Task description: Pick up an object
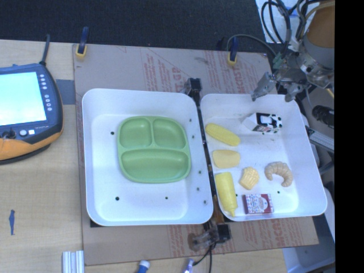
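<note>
Over the right bin's far edge I see my gripper hanging with fingers spread and nothing between them, the black-and-white carton lying just below it toward the camera, its long axis running crosswise.

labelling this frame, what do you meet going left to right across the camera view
tablet controller → green divided plate → yellow block → corn piece → croissant

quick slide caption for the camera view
Open gripper hovers over the right bin of toy food; green plate in the left bin.
</note>
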Motion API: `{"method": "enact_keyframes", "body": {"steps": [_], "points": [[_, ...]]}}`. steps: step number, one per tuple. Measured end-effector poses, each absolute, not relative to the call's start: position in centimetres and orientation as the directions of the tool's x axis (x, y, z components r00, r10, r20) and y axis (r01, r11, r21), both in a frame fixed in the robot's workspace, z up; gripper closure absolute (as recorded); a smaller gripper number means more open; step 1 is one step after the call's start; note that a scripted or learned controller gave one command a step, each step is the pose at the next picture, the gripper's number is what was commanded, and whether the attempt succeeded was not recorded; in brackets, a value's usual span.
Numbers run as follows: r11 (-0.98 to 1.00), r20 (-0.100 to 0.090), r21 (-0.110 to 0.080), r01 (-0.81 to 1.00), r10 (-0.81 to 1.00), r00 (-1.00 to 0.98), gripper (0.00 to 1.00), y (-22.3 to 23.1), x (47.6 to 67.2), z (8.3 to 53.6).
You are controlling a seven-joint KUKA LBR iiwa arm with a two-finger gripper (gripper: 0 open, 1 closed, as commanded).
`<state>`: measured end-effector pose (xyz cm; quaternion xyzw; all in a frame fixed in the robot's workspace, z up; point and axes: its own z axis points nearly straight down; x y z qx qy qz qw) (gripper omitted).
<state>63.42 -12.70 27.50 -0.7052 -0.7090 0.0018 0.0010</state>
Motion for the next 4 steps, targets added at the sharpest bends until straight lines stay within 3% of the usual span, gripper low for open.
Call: {"method": "enact_keyframes", "body": {"steps": [1,2,3,4], "points": [[0.005,0.0,-0.008,1.0,1.0,-0.005,0.0,-10.4,60.7,9.4],[0.003,0.0,-0.003,1.0,1.0,-0.003,0.0,-10.3,65.6,9.2],[0.004,-0.002,-0.005,1.0,1.0,-0.004,0.0,-12.2,62.9,9.2],[0.007,-0.001,-0.006,1.0,1.0,-0.007,0.0,-10.5,62.3,9.2]]}}
